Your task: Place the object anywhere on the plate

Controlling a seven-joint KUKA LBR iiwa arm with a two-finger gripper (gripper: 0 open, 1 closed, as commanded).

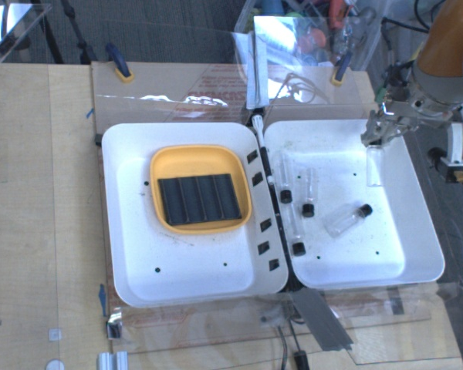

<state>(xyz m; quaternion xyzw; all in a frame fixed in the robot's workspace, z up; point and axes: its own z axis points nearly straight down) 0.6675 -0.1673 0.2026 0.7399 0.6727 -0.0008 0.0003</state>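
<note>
Gripper (376, 133) at right bin's (417, 230) 1 o'clock, jaws unclear; clear vials (347, 220) slippery, may miss plate (163, 168).

One fixed camera watches me from above the counter (31, 206), tilted so it looks down at a slant. It sits far enough back to take in both white bins: the left bin (131, 268) and the right bin (401, 245) lie side by side across the middle. The counter's far edge runs near the top, and my arm (447, 37) enters from the right.
</note>
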